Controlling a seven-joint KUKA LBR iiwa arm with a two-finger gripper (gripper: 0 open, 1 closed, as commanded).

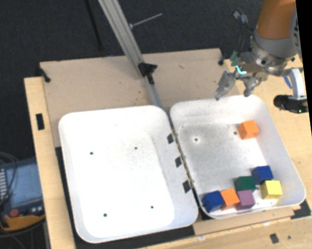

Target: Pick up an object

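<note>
The hand point(236, 86) hangs open over the right bin's point(214, 142) far rim. The lone orange cube point(248, 129) nearby looks light, rigid; pinch its opposite flat faces.

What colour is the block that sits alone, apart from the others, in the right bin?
Orange; the lone block shows clearly in the camera view.
</note>
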